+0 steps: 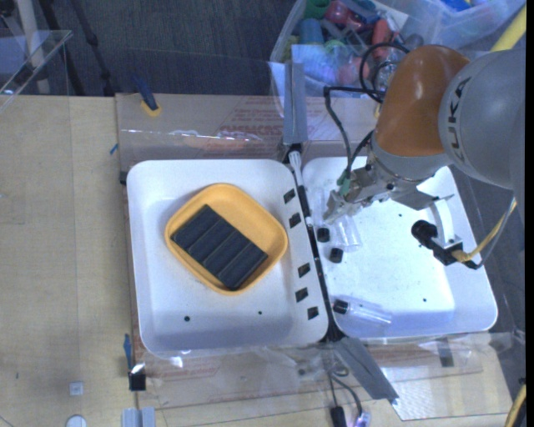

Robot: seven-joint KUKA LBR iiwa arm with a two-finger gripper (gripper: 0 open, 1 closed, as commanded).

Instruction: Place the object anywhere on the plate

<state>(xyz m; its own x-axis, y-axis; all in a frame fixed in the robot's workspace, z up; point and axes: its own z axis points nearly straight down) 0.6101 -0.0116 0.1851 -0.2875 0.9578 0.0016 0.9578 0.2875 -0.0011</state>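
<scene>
A yellow square plate (pixel 265 222) lies in the left bin (pixel 158 317), turned at an angle. A flat black ribbed slab (pixel 220 244) rests on the plate and covers most of its middle. My gripper (pixel 338 208) hangs low over the near-left part of the right bin (pixel 450 300), close to the divider between the bins. Just below it lie a small clear piece (pixel 348 235) and two small black bits (pixel 335 254). Nothing can be seen held in the gripper.
A clear tube with a black cap (pixel 363 311) lies near the front of the right bin. Black clips (pixel 302 269) line the divider. Behind the bins stands a clear box of coloured items (pixel 350 21).
</scene>
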